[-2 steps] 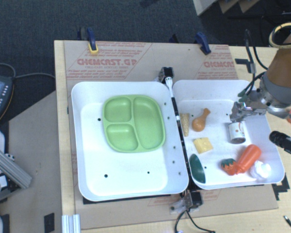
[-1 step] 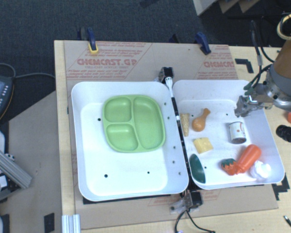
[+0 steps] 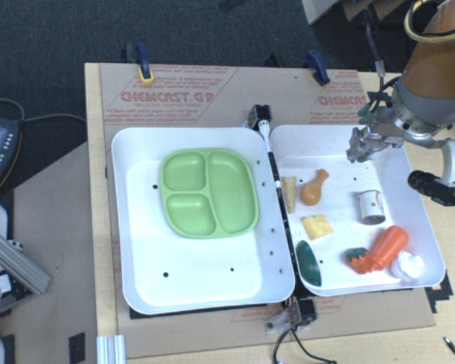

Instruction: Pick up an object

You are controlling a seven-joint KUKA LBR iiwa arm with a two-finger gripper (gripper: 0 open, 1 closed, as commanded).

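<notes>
One green plate [image 3: 210,192], one carrot [image 3: 381,250], one can [image 3: 371,206]

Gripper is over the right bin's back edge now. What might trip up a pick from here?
The gripper hangs above bare bin floor, so closing here would likely grab nothing. The carrot touches a white piece at the front corner, risking a double grab. The small can lies on its side and could roll away.

A divided plate [image 3: 210,192] lies in the left bin [image 3: 136,279]; a can [image 3: 371,206] and carrot [image 3: 379,250] lie in the right bin [image 3: 432,256].
</notes>
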